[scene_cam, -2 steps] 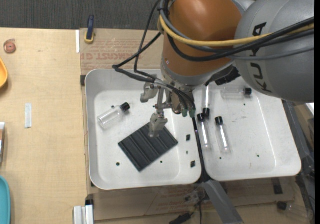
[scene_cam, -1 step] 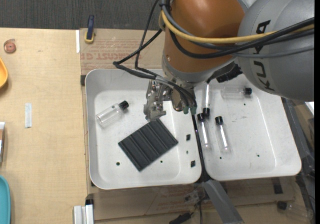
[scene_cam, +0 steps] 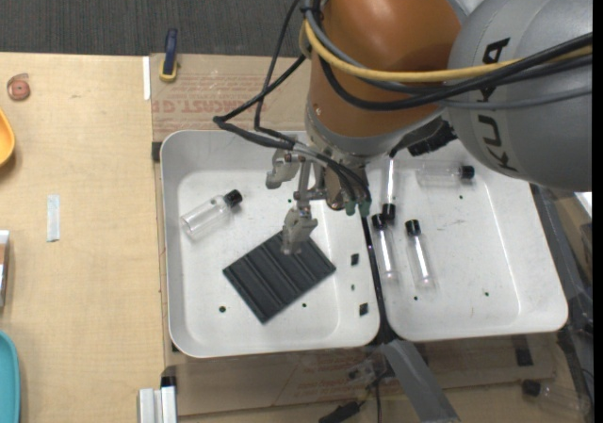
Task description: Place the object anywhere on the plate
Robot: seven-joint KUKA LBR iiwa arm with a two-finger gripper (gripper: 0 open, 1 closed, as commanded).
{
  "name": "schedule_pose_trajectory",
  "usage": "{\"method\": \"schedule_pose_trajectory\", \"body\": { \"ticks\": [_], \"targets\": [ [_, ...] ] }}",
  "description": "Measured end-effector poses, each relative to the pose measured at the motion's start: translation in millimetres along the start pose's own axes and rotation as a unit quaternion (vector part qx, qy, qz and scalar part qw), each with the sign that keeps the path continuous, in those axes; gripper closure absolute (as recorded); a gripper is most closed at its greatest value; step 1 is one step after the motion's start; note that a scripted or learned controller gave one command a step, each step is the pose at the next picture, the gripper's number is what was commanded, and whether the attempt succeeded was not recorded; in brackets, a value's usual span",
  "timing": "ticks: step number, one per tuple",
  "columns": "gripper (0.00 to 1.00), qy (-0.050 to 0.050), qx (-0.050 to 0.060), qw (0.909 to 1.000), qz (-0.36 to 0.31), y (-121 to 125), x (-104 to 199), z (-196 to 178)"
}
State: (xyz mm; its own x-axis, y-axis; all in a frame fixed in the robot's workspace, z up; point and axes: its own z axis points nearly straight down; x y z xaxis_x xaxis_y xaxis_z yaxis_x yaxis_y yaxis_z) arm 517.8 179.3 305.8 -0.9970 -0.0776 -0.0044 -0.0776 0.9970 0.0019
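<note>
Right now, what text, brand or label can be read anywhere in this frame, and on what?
"KU", the visible start of white lettering running down the grey arm; the rest is cut off.
Faint reddish print on the cardboard behind the left bin: too blurred to read.

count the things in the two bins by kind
vials: 4, at
dark ribbed plate: 1
total: 5
</note>
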Motion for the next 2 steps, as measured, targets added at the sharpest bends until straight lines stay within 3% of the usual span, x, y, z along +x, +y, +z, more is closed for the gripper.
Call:
{"method": "schedule_pose_trajectory", "body": {
  "ticks": [1, 2],
  "targets": [
    [1.0, -0.001, -0.001, 1.0, 0.001, 0, -1, -9],
    [1.0, 0.002, 0.0, 0.9817, -0.19, -51, 10, 10]
  ]
}}
